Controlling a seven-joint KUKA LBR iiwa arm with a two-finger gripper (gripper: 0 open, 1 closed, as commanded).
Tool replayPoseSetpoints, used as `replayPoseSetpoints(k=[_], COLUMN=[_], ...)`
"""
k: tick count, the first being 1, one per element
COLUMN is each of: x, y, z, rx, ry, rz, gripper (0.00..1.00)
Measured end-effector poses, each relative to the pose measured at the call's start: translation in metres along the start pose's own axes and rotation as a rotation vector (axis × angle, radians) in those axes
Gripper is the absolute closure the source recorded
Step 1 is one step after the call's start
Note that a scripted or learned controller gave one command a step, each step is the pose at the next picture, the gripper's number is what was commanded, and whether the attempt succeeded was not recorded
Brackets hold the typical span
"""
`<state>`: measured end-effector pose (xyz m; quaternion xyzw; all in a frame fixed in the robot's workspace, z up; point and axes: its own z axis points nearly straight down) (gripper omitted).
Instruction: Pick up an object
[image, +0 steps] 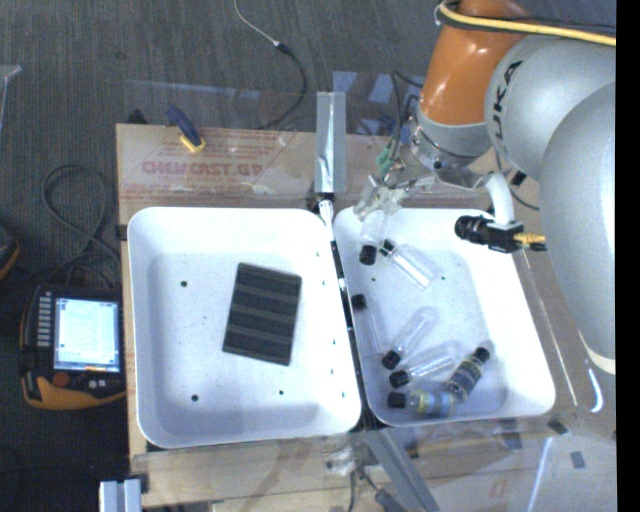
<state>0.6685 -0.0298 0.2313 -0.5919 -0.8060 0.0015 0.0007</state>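
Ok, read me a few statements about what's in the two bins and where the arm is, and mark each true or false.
1. A dark ribbed pad lies in the left bin. True.
2. The right bin holds several clear vials. True.
3. The gripper hangs over the left bin's middle. False: it is at the right bin's far edge.
4. All vials lie clustered together. False: one vial lies apart, near the gripper.

Two white bins (150, 260), one dark ridged block (262, 313), five clear vials (408, 265).

dark carpet floor (60, 90), wooden bench (230, 170), cables (70, 190)
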Motion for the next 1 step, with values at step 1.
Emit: replayPoseSetpoints(k=[1], x=[0.0194], y=[0.0059], z=[-0.0025], rx=[0.001], ry=[0.0], rz=[0.156], gripper=[1.0])
